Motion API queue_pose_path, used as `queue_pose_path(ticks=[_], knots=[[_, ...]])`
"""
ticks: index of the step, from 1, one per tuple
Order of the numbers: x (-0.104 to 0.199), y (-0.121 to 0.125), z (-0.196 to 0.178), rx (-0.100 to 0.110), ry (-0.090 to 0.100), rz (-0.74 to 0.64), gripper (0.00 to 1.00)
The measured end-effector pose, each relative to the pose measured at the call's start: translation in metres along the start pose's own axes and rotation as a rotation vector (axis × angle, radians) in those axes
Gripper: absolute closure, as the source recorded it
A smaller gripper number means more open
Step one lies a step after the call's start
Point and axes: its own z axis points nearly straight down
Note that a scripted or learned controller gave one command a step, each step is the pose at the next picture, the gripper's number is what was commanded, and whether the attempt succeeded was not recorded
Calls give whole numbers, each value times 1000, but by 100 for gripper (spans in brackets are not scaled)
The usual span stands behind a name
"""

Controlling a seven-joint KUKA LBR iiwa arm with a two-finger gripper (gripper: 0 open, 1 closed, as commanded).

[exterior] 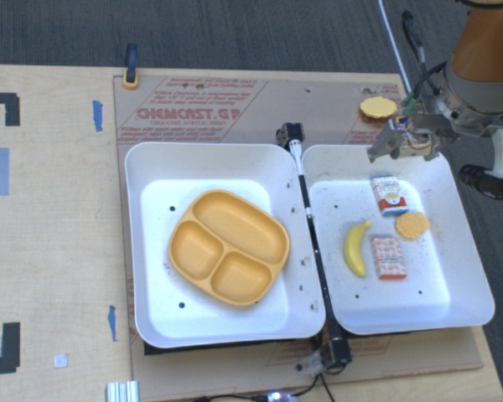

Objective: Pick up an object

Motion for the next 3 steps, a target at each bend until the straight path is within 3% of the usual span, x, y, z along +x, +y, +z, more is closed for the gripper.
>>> queue_pose_path(ticks=[1, 2, 3], knots=[[-57, 9, 119, 1, 0, 1, 0], [-38, -5, 169, -13, -8, 1, 0], [1, -20, 169, -18, -8, 0, 0]])
